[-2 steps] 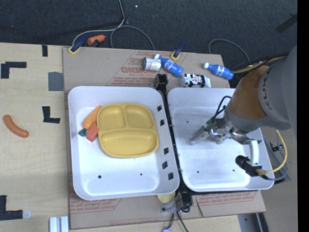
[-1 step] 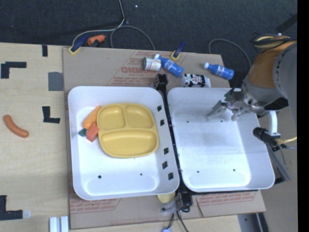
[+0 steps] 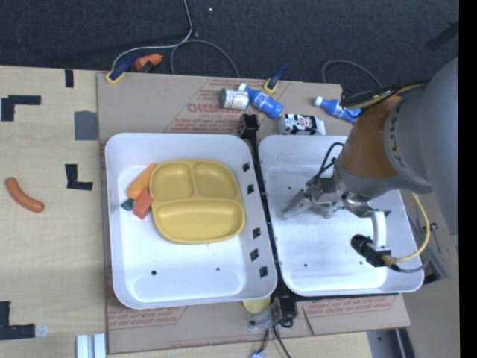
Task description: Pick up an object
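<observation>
Partly hidden, a carrot (image 3: 140, 183) tucks under the yellow tray (image 3: 197, 200).

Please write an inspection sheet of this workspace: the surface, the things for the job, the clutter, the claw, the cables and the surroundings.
Surface: cardboard sheet on a wooden bench, bearing the left bin and the right bin side by side.
Job's things: yellow divided plate in the left bin; orange carrot toy and a red piece at its left edge.
Clutter: small bottles behind the bins; sausage toy on the bench at far left.
Claw: claw low in the right bin, nothing seen between its fingers.
Cables: black cable behind the bins; yellow cable at the wrist.
Surroundings: dark carpet behind the bench.
</observation>
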{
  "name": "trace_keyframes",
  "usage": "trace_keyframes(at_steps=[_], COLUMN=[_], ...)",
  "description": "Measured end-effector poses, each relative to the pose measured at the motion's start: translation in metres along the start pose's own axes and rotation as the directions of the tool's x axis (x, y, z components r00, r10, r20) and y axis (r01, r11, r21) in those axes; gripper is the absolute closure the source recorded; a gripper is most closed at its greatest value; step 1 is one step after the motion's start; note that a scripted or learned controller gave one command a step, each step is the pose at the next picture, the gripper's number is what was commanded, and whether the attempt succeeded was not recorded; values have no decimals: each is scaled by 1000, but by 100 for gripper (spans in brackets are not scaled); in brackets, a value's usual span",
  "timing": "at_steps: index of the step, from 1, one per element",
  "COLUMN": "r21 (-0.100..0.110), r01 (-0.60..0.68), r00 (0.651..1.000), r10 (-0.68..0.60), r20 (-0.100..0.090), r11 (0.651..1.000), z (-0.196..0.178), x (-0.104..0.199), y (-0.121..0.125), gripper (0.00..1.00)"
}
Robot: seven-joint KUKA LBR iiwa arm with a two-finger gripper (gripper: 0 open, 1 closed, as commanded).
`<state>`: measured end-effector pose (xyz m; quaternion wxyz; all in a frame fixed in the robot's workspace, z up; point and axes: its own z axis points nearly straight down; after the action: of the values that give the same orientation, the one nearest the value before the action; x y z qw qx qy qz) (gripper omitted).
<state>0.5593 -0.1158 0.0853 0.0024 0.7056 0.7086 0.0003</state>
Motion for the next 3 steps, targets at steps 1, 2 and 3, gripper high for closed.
trace_keyframes(at_steps=[1,2,3], r21=[-2,0,8], r01=[-1,-1,0], r00=[1000,1000,1000], r10=[1,1,0], r20=[-1,-2,0], r11=[1000,1000,1000], z=[-1,0,1], x=[9,22,18], y=[46,85,109], gripper=[0,0,0])
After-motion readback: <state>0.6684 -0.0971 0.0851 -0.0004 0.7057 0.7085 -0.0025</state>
